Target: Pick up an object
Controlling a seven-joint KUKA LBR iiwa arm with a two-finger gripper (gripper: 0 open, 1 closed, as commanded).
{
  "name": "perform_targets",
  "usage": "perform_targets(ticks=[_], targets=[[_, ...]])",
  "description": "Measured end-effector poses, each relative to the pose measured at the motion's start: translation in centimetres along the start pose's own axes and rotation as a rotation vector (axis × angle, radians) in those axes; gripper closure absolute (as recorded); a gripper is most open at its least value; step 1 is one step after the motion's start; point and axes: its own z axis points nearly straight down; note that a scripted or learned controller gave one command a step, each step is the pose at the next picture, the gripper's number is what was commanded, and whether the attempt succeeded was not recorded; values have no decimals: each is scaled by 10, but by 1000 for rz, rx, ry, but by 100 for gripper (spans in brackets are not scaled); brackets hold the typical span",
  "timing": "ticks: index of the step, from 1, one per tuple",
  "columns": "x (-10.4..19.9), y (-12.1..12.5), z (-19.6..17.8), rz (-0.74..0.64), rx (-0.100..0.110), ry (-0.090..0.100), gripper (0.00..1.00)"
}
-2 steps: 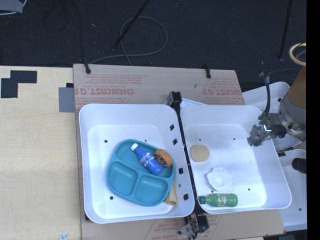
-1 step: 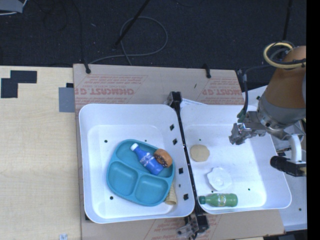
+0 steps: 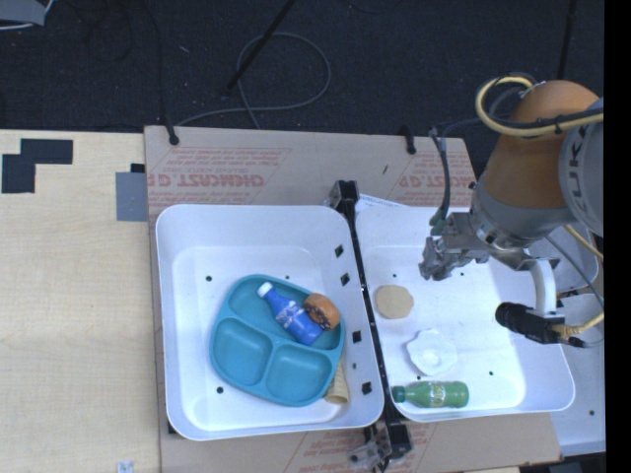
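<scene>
Here the gripper [image 3: 441,260] hangs over the upper left part of the right bin [image 3: 501,365], under the grey arm and its orange band. From this slant it is a dark cluster seen from above, and I cannot tell whether it is spread or pressed together; nothing shows pinched in it.

Closest to it, just below and to its left in the view, a tan round disc [image 3: 394,302] lies flat on the bin floor, apart from the gripper. A little further below the gripper sits a white crumpled piece [image 3: 431,351], near the disc but not touching it. Further still in that direction, a green bottle [image 3: 431,394] lies on its side along the bin's near wall.

Beyond the divider between the bins, well to the gripper's left, the left bin [image 3: 197,264] holds a blue divided tray [image 3: 268,355]. On the tray's upper part a blue bottle with a white cap [image 3: 288,314] lies tilted, touching a brown round item [image 3: 322,310] beside it. Both bins rest on a cardboard sheet [image 3: 246,170] spread on the pale wooden bench [image 3: 69,294].
</scene>
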Motion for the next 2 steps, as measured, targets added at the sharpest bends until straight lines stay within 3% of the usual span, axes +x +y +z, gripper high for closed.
perform_targets(ticks=[2], targets=[[115, 25, -2, 0, 1, -1, 100]])
